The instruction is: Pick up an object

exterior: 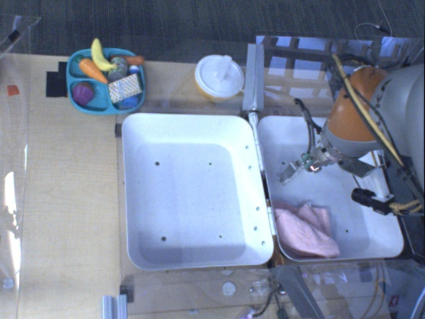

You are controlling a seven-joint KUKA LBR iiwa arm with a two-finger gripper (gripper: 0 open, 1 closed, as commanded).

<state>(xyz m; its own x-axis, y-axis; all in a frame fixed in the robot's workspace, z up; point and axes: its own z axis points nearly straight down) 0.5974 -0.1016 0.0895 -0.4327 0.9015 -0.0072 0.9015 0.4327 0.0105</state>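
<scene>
A grey robot arm [398, 105] with an orange band reaches in over the right bin [378, 244], its hand [297, 167] hanging above the bin's bare floor near the upper left part. The fingers are too small and dark against the white plastic to tell whether they are apart or together, and nothing can be made out between them. The one thing to pick up here, a crumpled pink cloth [304, 230], lies in the lower left corner of the same bin, pressed close to the wall it shares with the left bin [133, 178].

The likeliest failure is a plain miss: the hand sits well apart from the cloth, so a straight descent from here would meet only bare plastic. A second risk comes from the cloth's place in the corner, where a finger could land on the rim or wall and stop the hand short. A third lies in the fabric itself. It is soft and heaped, so a shallow pinch may catch a single fold that slides out on the lift. Loose cables [358, 78] draped along the arm could also snag. On the desk [66, 198] behind stand a blue tray [74, 104] of toy food and a lidded cup [220, 76].
</scene>
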